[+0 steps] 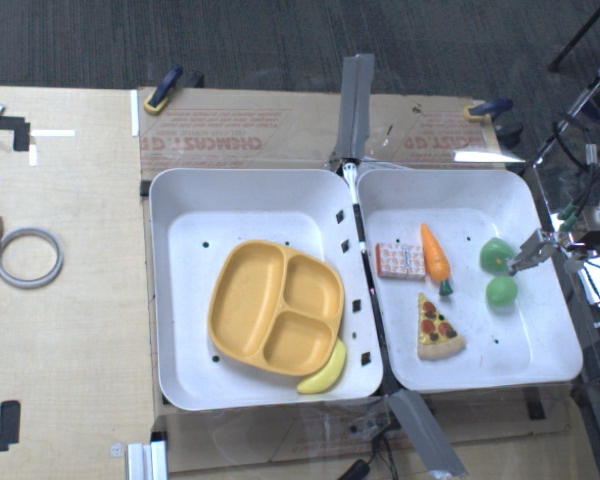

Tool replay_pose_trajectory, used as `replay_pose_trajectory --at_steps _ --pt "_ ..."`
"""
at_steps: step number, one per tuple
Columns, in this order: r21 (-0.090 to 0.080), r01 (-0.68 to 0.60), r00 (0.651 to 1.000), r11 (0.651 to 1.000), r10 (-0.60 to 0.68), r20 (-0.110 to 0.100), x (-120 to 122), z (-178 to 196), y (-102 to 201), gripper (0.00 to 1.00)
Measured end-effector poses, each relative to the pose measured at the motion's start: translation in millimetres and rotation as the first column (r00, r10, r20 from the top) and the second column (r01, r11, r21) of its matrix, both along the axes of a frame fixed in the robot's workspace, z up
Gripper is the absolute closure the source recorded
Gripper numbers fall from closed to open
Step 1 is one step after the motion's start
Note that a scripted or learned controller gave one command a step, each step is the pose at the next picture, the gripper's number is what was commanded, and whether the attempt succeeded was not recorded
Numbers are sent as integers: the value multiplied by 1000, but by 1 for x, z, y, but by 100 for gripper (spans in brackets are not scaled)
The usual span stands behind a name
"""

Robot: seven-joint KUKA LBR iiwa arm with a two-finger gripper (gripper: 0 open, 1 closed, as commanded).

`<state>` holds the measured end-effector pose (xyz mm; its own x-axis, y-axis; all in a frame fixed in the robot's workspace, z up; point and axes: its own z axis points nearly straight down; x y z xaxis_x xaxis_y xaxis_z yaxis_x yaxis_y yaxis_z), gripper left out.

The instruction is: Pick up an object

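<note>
Nearest the camera in the left bin [170,298] lies a yellow banana [325,371], curved against the near right edge of a yellow divided plate [276,306] that takes up most of that bin's floor.

In the right bin [540,368] the closest item is a toy pizza slice [437,328], flat on the floor with its point aimed away from the camera. Just beyond it, to the right, sit two green round pieces [499,274], one nearer and one farther, close beside each other near the right wall. The gripper [528,257] reaches in from the right and ends just beside the farther green piece; whether its jaws are parted or closed cannot be told at this size, and nothing can be made out between them.

Left of the green pieces lies an orange toy carrot [435,254], running near to far, and beside it a small pink and white block [400,260].

The green pieces look the likeliest target. They appear to be light, hard plastic, smooth and rounded, so they would probably roll or squirt out of a loose pinch. A hold straight across the widest part seems safest. The wall close by leaves little room on that side.
</note>
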<state>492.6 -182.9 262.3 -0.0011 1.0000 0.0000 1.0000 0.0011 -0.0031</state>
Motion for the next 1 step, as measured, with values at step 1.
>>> replay_pose_trajectory --at_steps 1 --pt "-1 13 1000 1000 -13 2 7 14 -20 0"
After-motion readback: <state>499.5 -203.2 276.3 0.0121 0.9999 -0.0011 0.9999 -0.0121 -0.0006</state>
